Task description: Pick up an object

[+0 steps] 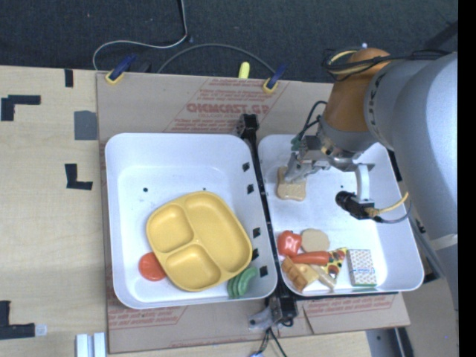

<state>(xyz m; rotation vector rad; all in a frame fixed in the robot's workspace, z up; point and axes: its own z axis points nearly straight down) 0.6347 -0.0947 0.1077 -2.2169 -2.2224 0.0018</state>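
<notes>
Where the tan bread slice [291,191] lies near the right bin's [401,274] left wall, toward its far edge, your gripper [300,166] hangs just above it, though you cannot tell its grip state. Your arm [416,117] bends in over the bin's far right corner, wrist angled down-left.

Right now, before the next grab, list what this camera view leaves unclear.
- Hand: small and seen from above over the bread slice; contact cannot be judged.
- Orange ball: partly tucked under the yellow plate.
- Green toy: part hidden by the plate's rim.
- Food pile: items overlap, too small to name.
</notes>
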